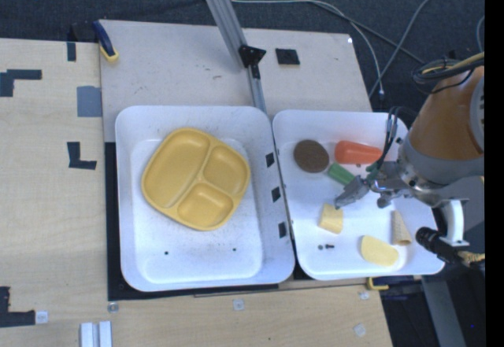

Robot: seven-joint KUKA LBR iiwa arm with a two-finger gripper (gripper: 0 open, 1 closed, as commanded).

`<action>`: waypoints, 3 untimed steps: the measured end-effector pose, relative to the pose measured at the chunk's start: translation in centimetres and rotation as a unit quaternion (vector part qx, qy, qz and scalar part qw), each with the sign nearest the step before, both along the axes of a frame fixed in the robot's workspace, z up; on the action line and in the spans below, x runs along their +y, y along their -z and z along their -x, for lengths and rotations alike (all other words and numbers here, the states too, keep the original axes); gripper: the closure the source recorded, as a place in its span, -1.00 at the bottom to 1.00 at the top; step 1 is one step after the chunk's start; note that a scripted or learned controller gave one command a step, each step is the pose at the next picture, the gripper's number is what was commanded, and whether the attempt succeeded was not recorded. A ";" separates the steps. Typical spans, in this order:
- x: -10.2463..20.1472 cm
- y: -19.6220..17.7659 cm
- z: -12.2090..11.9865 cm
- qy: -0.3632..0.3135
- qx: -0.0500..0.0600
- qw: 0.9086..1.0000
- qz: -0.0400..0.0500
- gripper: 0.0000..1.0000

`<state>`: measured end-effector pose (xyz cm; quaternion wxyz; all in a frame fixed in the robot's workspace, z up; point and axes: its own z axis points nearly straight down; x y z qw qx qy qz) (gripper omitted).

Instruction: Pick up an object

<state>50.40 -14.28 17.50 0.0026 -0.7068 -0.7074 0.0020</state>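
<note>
The right bin (309, 263) holds several small food toys. A brown disc (311, 156) lies at its back left, with an orange carrot-like piece (357, 153) beside it. A green piece (340, 174) sits just in front of them. A pale yellow wedge (331, 219) lies mid-bin, a yellow slice (379, 251) near the front, and a beige stick (401, 229) at the right. My gripper (351, 194) hangs low over the bin's middle, between the green piece and the wedge. Nothing is seen in its grasp.
The left bin (189, 273) holds a yellow divided plate (197, 178). A grey metal pole (228, 15) slants down to the gap between the bins. The arm's orange band (445, 125) rises over the right bin's right edge. Cables trail across the dark floor behind.
</note>
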 end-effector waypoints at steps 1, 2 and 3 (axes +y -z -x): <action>-0.4 5.0 1.0 0.001 0.001 1.000 0.000 -1.00; -0.3 3.8 0.9 0.000 -0.001 1.000 0.000 1.00; 0.4 -0.8 0.4 -0.001 -0.005 1.000 0.001 1.00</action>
